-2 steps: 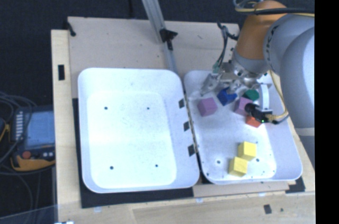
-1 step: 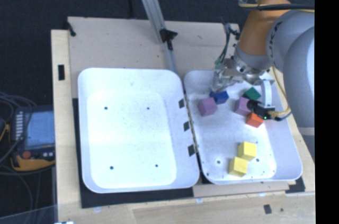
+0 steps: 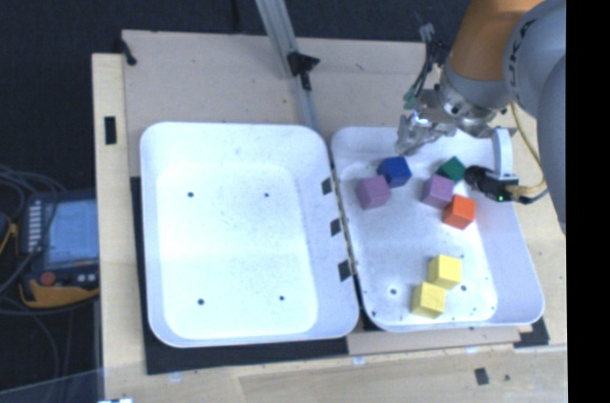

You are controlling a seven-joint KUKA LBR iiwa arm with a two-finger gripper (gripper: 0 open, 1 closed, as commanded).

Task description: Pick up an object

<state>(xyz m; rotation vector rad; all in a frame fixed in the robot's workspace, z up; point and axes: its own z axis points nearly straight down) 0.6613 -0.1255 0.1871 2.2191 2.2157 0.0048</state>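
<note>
gripper (image 3: 412, 136) poised just at 1 o'clock of blue cube (image 3: 395, 171), nothing seen held, opening cannot be told; cube could be nudged into purple cube (image 3: 373, 191) if descent is misaligned

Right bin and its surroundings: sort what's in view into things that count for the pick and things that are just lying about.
For the pick:
gripper
blue block
two purple blocks
green block
orange block
two yellow blocks
right bin

Lying about:
left bin
metal rail
handheld control unit
</note>
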